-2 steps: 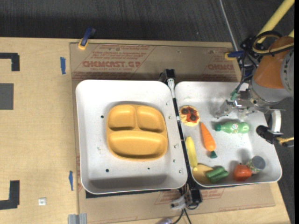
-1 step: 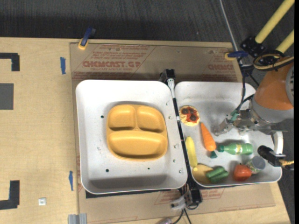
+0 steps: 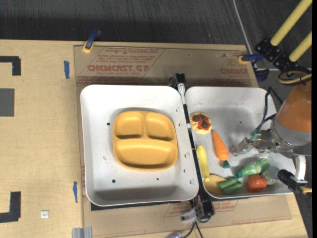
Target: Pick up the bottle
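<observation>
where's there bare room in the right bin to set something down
The far half of the right bin is bare, bordered by the pizza toy on the left and the gripper on the right. The near edge is crowded: carrot, banana, green bottle, tomato.

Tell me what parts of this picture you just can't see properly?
- Tool: in the camera view, the arm's grey wrist covers it, so open or shut is unclear.
- Green bottle: small and crowded by a tomato; its label is unreadable.
- Arm: cut off by the right edge.
- Pizza toy: toppings too small to name.
</observation>
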